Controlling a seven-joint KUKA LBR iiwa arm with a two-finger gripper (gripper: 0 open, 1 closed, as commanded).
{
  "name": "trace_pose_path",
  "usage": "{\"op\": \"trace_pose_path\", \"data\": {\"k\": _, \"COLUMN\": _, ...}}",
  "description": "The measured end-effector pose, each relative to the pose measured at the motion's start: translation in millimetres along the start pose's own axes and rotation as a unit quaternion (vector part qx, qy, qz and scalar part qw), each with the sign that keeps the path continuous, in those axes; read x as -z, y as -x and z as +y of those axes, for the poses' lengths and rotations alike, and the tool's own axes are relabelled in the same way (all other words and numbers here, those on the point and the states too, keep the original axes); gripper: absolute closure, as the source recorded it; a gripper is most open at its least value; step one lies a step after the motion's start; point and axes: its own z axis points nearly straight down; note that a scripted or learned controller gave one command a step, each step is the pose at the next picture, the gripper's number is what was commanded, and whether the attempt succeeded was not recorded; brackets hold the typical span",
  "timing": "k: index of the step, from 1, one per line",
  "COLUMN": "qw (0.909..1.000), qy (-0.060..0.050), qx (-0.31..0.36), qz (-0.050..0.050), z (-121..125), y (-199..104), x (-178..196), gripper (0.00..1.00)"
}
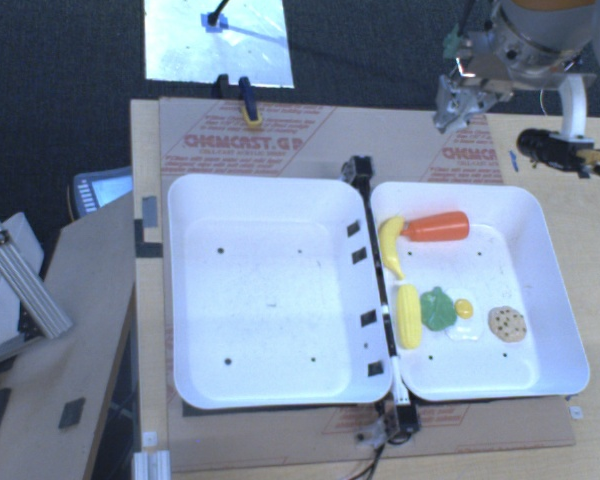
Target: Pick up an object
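camera view, gripper (458, 116) above right bin's (555, 268) far rim, touching nothing, finger spread unclear

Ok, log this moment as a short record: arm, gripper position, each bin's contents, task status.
arm: reaches in from the view's right
gripper: above the bench, beyond the right bin's far rim
left bin: bare white floor
right bin: carrot, banana, corn cob, green leafy piece, fried egg, cookie
task status: no object lifted yet; all six lie in the right bin
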Motion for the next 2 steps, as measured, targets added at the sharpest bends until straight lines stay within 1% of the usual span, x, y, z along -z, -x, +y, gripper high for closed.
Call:
{"op": "trace_pose_path", "data": {"k": 1, "qw": 1.0, "qy": -0.001, "qx": 0.001, "qz": 0.0, "z": 5, "y": -75, "x": 37, "gripper": 1.0}}
{"op": "trace_pose_path", "data": {"k": 2, "qw": 1.0, "qy": 0.001, "qx": 0.002, "qz": 0.002, "z": -25, "y": -155, "x": 120, "gripper": 1.0}}
